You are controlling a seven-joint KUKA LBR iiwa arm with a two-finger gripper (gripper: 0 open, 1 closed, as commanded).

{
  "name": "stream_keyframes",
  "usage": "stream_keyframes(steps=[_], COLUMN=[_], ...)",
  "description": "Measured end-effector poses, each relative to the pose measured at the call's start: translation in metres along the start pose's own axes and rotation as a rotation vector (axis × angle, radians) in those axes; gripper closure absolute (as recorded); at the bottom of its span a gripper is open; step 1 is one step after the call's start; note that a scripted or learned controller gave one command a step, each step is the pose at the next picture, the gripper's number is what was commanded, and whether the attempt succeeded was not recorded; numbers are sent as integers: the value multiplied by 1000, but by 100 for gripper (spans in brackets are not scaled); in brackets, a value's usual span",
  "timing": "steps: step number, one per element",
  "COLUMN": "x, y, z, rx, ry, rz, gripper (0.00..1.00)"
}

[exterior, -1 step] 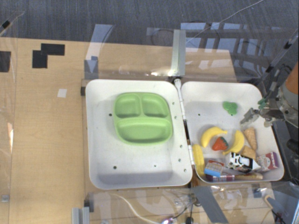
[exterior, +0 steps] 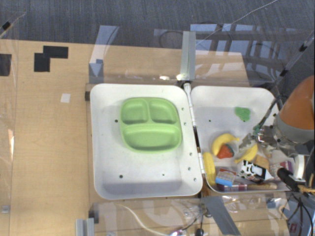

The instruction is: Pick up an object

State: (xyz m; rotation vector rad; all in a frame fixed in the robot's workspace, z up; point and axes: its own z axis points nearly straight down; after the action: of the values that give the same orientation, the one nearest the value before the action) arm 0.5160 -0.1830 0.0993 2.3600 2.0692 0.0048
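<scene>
The right bin (exterior: pixel 216 98) holds a pile of small things at its near side. A yellow banana (exterior: pixel 223 141) curves around a red piece (exterior: pixel 225 152), with a yellow corn cob (exterior: pixel 209 165) to its left. A black-and-white item (exterior: pixel 252 170) and a blue-and-red flat item (exterior: pixel 227 181) lie by the front wall. A small green piece (exterior: pixel 242 113) sits alone toward the back. My gripper (exterior: pixel 250 142) hangs low over the pile, just right of the banana and above a second yellow piece (exterior: pixel 249 154).
The left bin (exterior: pixel 106 176) holds a green divided plate (exterior: pixel 149 124) in its middle. My arm's orange band (exterior: pixel 299 109) enters over the right bin's right wall. A metal divider (exterior: pixel 193 127) separates the bins.
</scene>
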Motion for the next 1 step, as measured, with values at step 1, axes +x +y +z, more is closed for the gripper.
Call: stream_keyframes(steps=[1], x=[2], y=[22], z=[9], rx=[1], ry=[25], rz=[354], gripper=[0])
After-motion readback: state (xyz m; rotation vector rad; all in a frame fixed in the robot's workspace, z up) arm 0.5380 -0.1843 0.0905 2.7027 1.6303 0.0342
